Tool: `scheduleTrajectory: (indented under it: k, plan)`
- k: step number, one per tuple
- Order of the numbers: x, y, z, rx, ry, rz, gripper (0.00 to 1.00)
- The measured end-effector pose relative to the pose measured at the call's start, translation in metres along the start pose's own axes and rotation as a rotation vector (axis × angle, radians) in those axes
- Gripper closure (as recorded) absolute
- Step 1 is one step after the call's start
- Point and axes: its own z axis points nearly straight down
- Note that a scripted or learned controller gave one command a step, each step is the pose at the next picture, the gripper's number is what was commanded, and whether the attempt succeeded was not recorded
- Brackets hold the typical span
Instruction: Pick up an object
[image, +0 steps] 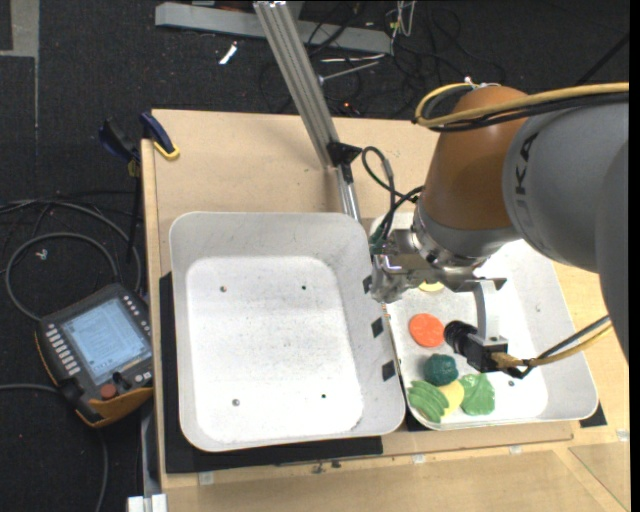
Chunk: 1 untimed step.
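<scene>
The right bin (560, 310) holds a cluster of small objects near its front left corner. An orange round piece (427, 329) lies just behind a dark teal lump (439, 369). In front of those lie a green leafy piece (430, 401), a yellow piece (452, 394) and a light green piece (480, 394). A pale yellow thing (432, 287) peeks out from under the wrist. My gripper (386, 284) hangs low over the right bin's left wall, up and to the left of the orange piece. The arm's bulk hides the back of that bin.
The left bin (190, 240) lies beside the right one, their rims touching. A slanted metal post (300, 80) rises behind the bins. A blue and yellow clamp (155, 135) grips the bench's back left corner. A teach pendant (95, 345) lies off the bench at left.
</scene>
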Motion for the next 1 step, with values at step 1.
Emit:
scheduleTrajectory:
  k: [1]
  plan:
    - [0.0594, 0.0044, 0.0043, 0.001, 0.000, -0.001, 1.00]
